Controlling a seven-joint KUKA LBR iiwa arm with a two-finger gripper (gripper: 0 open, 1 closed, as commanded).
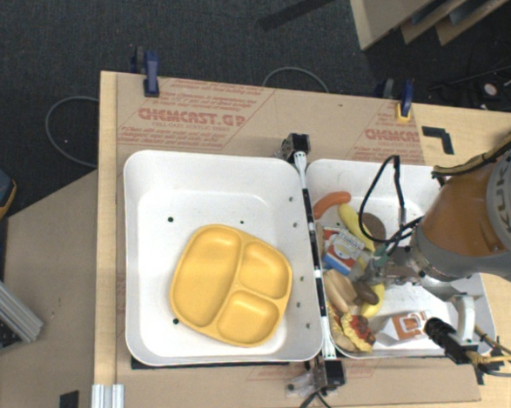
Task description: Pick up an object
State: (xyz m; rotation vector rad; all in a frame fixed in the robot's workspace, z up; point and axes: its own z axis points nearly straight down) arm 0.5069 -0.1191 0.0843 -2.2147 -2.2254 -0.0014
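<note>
While the yellow divided plate (pixel 231 283) lies alone in the left bin (pixel 152 183), I watch my tool (pixel 375 272) lowered over the toy food heaped in the right bin (pixel 455 343): sausage (pixel 332 201), banana (pixel 355 221), small carton (pixel 346 246). Whether it is clenched or released, I cannot tell. These pieces look light, stiff and slick; I would pinch the banana across its middle.

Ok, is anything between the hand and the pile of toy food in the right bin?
Nothing visible stands between them. The hand is already down in the right white bin, right over the crowded pile of toy food along the bin's left wall. The pieces lie packed together, so neighbours crowd whichever one it goes for.
</note>
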